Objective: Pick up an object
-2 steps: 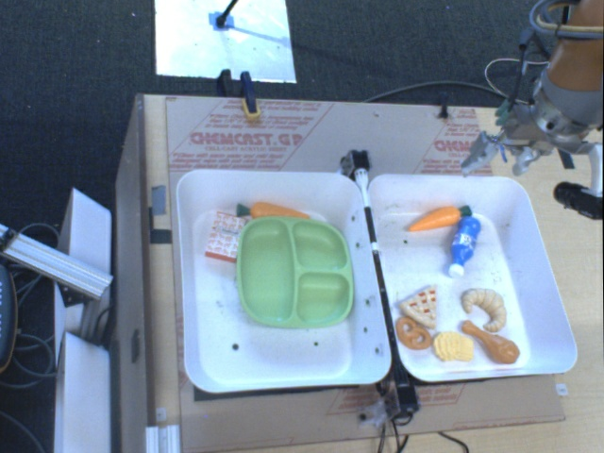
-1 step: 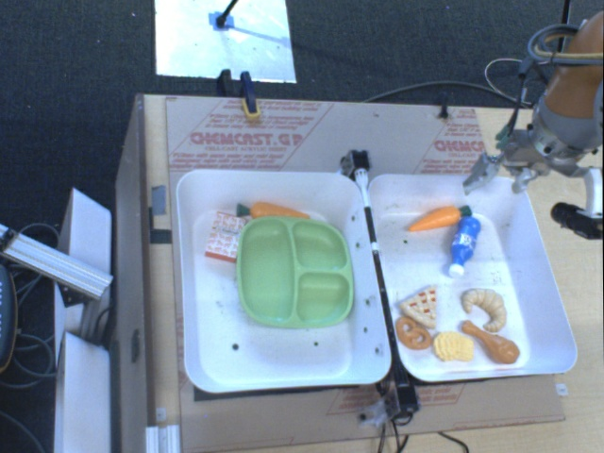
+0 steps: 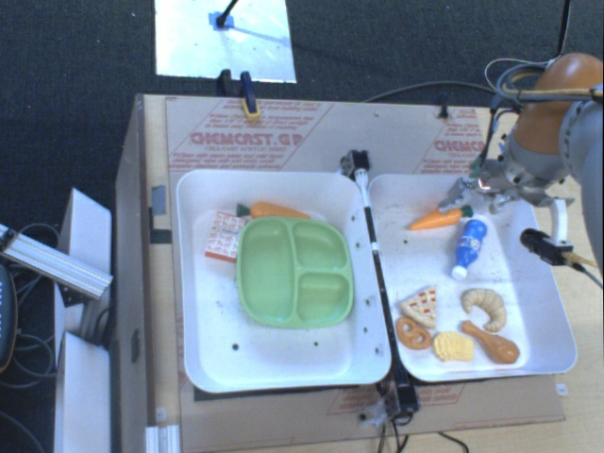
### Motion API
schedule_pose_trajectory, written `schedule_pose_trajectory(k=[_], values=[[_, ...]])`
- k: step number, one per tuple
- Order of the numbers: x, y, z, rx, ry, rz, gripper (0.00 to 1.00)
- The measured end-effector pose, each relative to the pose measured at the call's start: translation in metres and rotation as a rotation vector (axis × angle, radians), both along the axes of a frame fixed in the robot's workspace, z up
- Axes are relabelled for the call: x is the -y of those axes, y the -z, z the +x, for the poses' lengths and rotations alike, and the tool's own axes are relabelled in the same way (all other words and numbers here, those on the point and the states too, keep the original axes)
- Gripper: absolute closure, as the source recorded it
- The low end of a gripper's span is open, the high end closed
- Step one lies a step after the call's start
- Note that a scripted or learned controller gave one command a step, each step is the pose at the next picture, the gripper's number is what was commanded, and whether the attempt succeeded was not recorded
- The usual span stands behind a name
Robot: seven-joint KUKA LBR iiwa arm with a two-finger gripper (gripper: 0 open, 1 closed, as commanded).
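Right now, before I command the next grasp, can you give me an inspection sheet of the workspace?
Surface: two white bins, left bin, right bin, on a board.
Job's things: carrot, blue bottle, croissant, drumstick, pretzel, waffle, corn.
Clutter: green divided plate, second carrot, patterned card.
Gripper: gripper above the carrot's end.
Cables: bundle on the arm.
Surroundings: dark carpet.

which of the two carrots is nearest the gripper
The carrot in the right bin, just below the gripper; the other carrot lies behind the green plate in the left bin.
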State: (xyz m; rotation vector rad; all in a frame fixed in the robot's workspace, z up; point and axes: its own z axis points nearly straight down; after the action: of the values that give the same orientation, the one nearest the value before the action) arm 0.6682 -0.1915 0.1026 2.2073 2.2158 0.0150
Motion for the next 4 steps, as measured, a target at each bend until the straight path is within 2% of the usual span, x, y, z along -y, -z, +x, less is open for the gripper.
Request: schedule_pose_trajectory(k=[1,2,3,4], values=[[-0.026,0.011,-0.021,0.001,0.000,-0.001,0.00],[-0.026,-0.003,-0.019,0.007,-0.001,-0.001,1.00],[-0.026,-0.002,-0.019,0.006,-0.001,-0.001,0.00],[-0.091,0.017,-0.043,-0.013,0.003,0.000,0.00]])
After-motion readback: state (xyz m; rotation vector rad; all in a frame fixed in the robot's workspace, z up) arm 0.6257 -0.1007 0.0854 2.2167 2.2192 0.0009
